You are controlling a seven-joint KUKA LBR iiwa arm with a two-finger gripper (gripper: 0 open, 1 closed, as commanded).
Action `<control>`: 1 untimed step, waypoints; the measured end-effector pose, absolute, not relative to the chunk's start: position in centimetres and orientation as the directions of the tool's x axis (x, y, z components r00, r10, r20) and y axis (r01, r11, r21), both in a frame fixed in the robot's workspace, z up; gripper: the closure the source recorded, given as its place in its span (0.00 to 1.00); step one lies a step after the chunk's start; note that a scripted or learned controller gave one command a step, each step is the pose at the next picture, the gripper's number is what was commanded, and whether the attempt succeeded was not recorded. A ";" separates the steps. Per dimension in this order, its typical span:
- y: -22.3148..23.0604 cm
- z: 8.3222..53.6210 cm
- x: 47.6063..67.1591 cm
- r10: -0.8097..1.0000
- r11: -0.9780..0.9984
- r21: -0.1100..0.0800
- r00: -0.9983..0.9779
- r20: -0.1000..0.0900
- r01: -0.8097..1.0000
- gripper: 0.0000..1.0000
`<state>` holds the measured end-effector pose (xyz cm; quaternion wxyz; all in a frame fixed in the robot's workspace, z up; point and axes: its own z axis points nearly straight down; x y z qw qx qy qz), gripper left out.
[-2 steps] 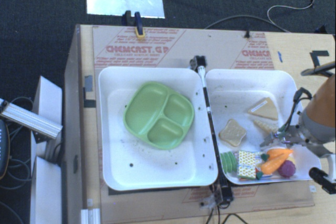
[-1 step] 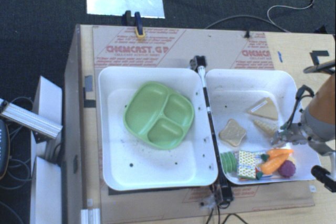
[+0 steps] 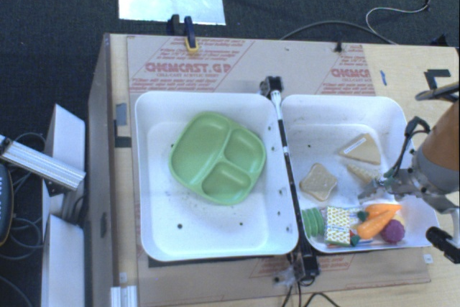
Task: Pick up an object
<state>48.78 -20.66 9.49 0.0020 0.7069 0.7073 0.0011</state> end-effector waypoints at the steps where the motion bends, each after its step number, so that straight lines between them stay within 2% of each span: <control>1: -20.6 8.4 48.7 1.000 0.000 0.001 0.000 0.000 1.000 0.00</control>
